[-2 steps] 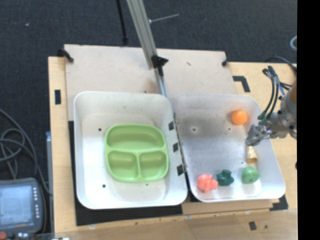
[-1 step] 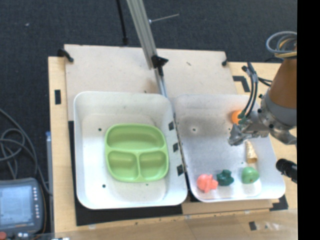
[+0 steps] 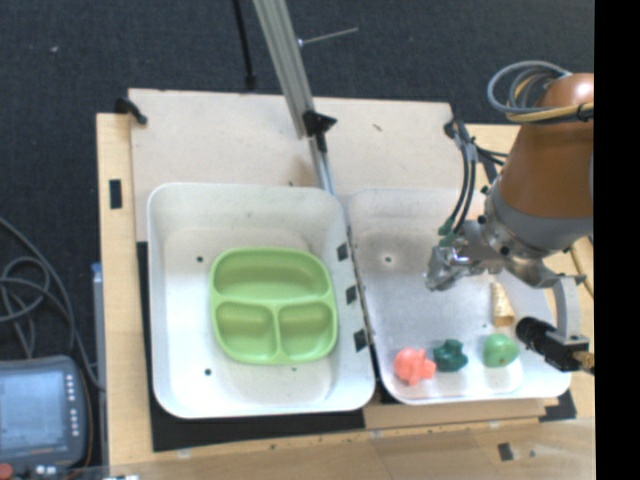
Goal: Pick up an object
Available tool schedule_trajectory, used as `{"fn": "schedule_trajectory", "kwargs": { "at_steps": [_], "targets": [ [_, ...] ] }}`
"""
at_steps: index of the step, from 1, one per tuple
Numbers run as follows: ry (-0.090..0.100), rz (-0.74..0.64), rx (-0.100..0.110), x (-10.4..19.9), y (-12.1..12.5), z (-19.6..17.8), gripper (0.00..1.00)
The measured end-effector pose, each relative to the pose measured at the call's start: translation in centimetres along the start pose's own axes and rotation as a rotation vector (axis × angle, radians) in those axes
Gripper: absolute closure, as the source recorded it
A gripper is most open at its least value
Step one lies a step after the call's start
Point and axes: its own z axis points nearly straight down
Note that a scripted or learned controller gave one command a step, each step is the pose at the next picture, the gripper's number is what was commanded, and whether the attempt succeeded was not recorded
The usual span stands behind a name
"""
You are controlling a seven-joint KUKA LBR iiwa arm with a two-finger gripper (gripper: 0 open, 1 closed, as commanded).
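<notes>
The left bin (image 3: pixel 170 298) carries a green divided plate (image 3: pixel 272 304); the right bin (image 3: pixel 400 238) holds the small things along its near edge — a pink-orange toy (image 3: pixel 413 365), a dark green piece (image 3: pixel 450 355), a light green ball-like item (image 3: pixel 500 350) and a tan object (image 3: pixel 500 304) just behind it. The gripper (image 3: pixel 442 271) hangs above bare floor of the right bin, apart from all of them, nothing between its fingers; their spread cannot be told. Descending here would likely close on nothing — and the items sit close together near the wall, so a neighbour may get nudged. No legible writing.
</notes>
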Motion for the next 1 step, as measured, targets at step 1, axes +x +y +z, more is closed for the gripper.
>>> {"fn": "schedule_trajectory", "kwargs": {
  "at_steps": [1],
  "targets": [
    [-0.001, 0.0, 0.002, 5.28, 0.31, 2.03, 1.0]
  ]
}}
